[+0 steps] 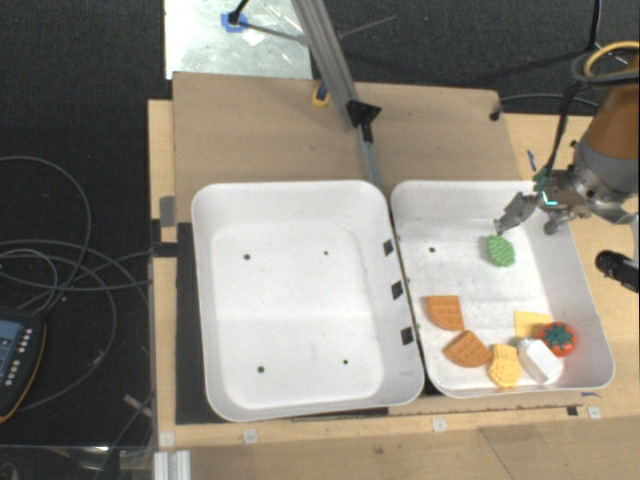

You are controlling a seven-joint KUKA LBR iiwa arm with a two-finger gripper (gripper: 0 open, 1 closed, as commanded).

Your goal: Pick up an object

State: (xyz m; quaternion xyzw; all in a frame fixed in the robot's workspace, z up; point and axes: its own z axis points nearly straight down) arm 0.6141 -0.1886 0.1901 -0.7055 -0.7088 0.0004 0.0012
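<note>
A small green object (501, 251) lies loose in the upper part of the right bin (580, 268), not yet lifted. The gripper (533, 218) hangs just above and right of it, fingers spread apart, holding nothing. Orange waffle pieces (455, 330) and other toys cluster well apart near the bin's front, none blocking the approach.

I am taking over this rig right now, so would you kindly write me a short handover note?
Gripper: open, holding nothing, poised over the right bin's far side, just above and right of the green toy.
Other items sit in that bin's near part: two orange waffle pieces, a yellow waffle piece, a yellow wedge, a white block and a red toy.
Done: nothing picked yet.
Left: grasp and lift one object; the green toy is nearest.
</note>
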